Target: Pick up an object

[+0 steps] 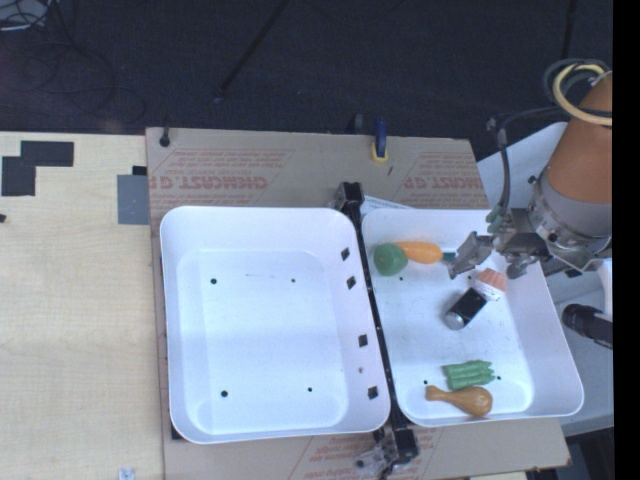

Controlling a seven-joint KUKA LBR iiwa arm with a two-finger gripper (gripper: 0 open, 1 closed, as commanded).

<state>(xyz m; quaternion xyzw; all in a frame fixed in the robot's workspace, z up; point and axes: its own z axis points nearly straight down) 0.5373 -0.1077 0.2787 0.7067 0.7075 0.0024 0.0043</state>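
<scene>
The right bin (560, 368) holds several objects. A green ball (390, 259) lies beside an orange carrot-shaped piece (421, 252) near the far wall. A black cylinder (465, 308) with a white and orange end (490, 285) lies in the middle. A green ridged piece (469, 373) and a tan gourd-shaped toy (463, 399) rest near the front wall. My gripper (490, 266) hangs over the far right part of this bin, just above the cylinder's white and orange end. It looks open, with nothing held between its fingers.
The left bin (180, 298) sits beside the right one, with a black divider strip (365, 308) between them. Both rest on a cardboard sheet (260, 168). The orange and grey arm (585, 168) comes in from the right, with cables around it.
</scene>
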